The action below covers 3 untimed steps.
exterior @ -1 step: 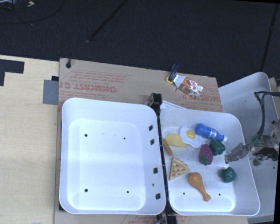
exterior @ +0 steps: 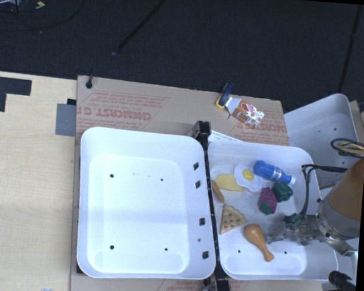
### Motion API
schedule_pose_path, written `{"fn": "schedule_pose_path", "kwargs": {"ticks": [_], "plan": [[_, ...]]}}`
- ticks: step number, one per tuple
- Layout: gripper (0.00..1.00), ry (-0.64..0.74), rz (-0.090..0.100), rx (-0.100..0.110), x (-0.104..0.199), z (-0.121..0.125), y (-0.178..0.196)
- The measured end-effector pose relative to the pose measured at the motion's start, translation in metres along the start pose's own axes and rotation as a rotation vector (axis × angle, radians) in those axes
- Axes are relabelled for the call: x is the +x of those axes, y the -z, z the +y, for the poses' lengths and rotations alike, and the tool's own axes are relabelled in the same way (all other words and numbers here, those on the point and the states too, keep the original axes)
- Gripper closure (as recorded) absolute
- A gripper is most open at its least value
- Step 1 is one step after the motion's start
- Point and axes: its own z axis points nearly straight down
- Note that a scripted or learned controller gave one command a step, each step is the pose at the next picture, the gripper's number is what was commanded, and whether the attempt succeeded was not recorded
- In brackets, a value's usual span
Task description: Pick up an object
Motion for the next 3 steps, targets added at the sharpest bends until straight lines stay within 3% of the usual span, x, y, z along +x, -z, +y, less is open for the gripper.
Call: {"fn": "schedule_pose_path", "kwargs": {"ticks": [1, 2, 3], "plan": [[0.0, 0.002, -0.006, -0.017, -0.001, 0.041, 0.037], [0.0, 0.005, -0.005, -0.016, 0.004, 0.125, -0.012], [0.0, 0.001, -0.005, -0.004, 0.053, 0.154, -0.011]]}}
